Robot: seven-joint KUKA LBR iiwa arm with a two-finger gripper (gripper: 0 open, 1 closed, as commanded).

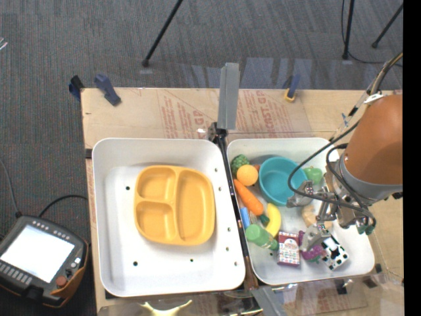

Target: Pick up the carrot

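The carrot [248,198] is a small orange stick lying slantwise along the left wall of the right bin [360,263]. It sits just below an orange ball [247,174] and beside a teal bowl [281,180]. My gripper [321,224] hangs over the right half of that bin, well to the right of the carrot. It is above a pale object and near the purple grapes [314,250]. Nothing is visibly held in it. The orange-banded wrist [373,147] covers the bin's right side.
A yellow banana [272,217], a green bottle [259,235], a pink carton [288,248] and a black-and-white toy [335,255] crowd the right bin. The left bin [112,268] holds a yellow divided plate [175,204]. A grey post [228,101] stands behind the bins.
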